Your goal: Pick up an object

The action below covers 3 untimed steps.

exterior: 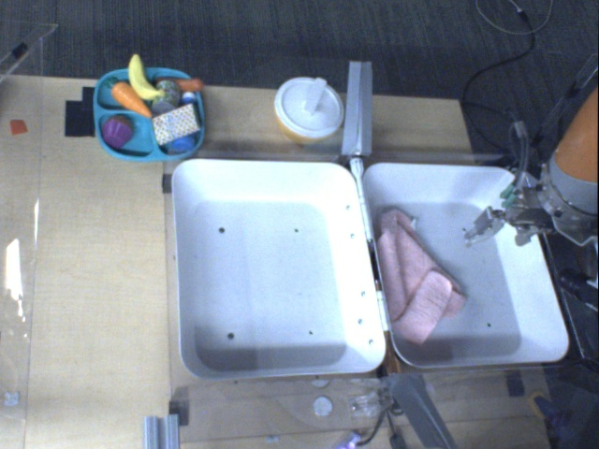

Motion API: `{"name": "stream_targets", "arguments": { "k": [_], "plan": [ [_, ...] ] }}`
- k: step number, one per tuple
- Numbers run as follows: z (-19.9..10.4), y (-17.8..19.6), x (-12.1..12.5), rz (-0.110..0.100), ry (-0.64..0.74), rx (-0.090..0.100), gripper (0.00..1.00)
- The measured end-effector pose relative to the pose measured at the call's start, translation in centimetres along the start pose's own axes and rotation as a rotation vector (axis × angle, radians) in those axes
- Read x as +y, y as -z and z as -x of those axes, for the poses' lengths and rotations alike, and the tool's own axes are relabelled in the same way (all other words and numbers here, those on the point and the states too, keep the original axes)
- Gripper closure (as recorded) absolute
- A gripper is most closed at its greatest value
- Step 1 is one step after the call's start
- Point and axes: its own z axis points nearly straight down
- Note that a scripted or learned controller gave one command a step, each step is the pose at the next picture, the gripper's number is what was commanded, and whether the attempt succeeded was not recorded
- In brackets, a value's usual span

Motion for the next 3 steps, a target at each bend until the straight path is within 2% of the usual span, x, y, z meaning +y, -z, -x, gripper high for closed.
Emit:
{"name": "stream_targets", "arguments": {
  "k": [1, 2, 3],
  "plan": [
    [-5.3, -10.9, -2.1, 0.007, 0.075, -0.001, 0.00],
    [-6.2, -11.3, -2.3, 0.016, 0.111, -0.005, 0.00],
    [-6.5, -10.1, -2.0, 0.025, 0.114, -0.003, 1.00]
  ]
}}
